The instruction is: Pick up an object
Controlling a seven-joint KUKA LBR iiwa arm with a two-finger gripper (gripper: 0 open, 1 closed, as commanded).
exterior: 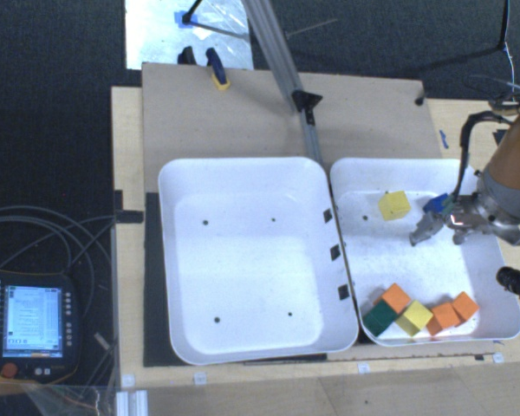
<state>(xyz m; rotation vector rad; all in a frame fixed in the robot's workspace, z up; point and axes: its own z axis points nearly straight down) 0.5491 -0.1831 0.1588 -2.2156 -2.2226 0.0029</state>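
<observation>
Camera view, metal end effector over right white bin, grip unclear, maybe empty, beside matte yellow cube.

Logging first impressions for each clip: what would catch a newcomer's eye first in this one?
Probably the bright blocks in the right bin: a lone yellow block near its far side and a cluster of orange, green and yellow ones along its near edge. Next, the arm reaching in from the right, its gripper hanging over that bin between the two groups. The left bin looks plain white beside it.
</observation>
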